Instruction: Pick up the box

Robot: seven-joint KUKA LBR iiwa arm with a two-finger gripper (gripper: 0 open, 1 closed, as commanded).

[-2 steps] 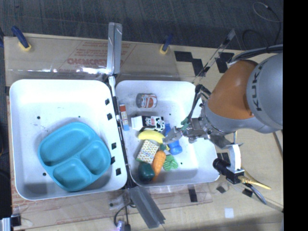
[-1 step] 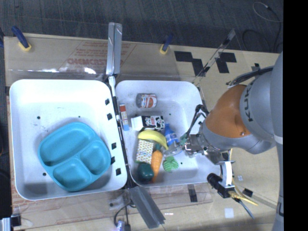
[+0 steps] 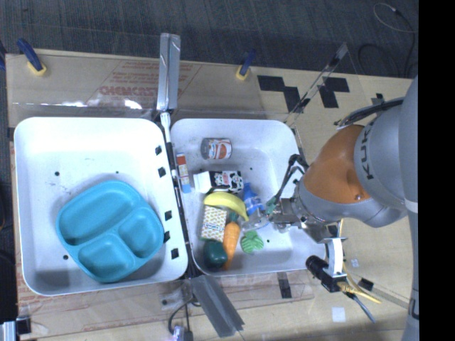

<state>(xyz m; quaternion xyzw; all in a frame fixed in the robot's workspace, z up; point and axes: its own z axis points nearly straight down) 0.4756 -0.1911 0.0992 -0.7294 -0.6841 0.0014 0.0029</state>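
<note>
A small black-and-white printed box [image 3: 228,180] lies in the middle of the right bin [image 3: 284,137], beside a plain white block [image 3: 202,182]. A flat box with a speckled yellow pattern [image 3: 213,222] lies below the banana [image 3: 226,203], touching the carrot [image 3: 232,238]. My gripper [image 3: 269,216] is low in the right bin's right half, under the orange-banded wrist [image 3: 334,176]. It sits next to a blue-capped bottle [image 3: 254,199], right of both boxes. The wrist hides how it stands, and I see nothing held in it.
The right bin also holds a tin can [image 3: 215,148] at the back, a slim tube [image 3: 183,172] by the left wall, a green leafy toy [image 3: 251,243] and a dark green item [image 3: 215,254] in front. In the left bin [image 3: 43,141] lies a blue divided plate [image 3: 110,231].
</note>
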